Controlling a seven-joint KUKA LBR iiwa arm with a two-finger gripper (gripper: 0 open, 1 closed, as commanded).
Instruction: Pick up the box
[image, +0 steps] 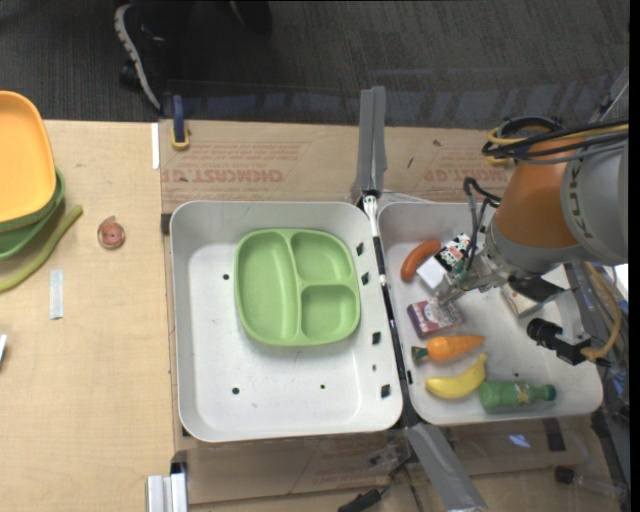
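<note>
So the box (432, 317) is lying flat in the right bin (585, 395), just above the carrot (452, 347) and banana (457, 381). The tool (452, 288) sits right behind it, up and to the right; can't tell how its grip stands.

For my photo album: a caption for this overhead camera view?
Robot gripper reaching down over a small box among toy food.

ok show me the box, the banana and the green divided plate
box (432, 317): camera view, on its purple top face.
banana (457, 381): camera view, middle of its curve.
green divided plate (268, 290): camera view, floor of its large compartment.
</note>
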